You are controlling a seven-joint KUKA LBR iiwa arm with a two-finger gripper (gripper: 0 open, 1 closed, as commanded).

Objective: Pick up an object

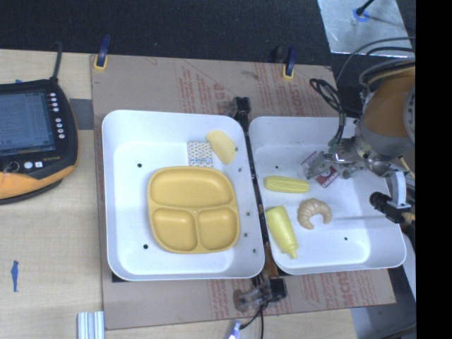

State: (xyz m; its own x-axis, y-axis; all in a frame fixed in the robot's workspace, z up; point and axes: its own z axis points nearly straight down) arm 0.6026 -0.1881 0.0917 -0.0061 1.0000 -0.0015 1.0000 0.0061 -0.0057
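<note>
My gripper (321,167) is low in the right bin (353,261), near its back middle, reaching in from the right under the arm's orange band (388,111). A small dark red thing (327,179) lies right at the gripper's tip, and I cannot tell whether it is held. Just left of and below the gripper lies a yellow corn cob (286,185). A tan croissant (314,212) and a yellow squeeze bottle (282,230) lie nearer the front.
The left bin (113,189) holds a yellow divided plate (192,209), a small patterned packet (200,155) and a pale yellow piece (221,146). A teach pendant (28,136) sits on the bench at far left. Black cables (339,101) hang behind the right bin.
</note>
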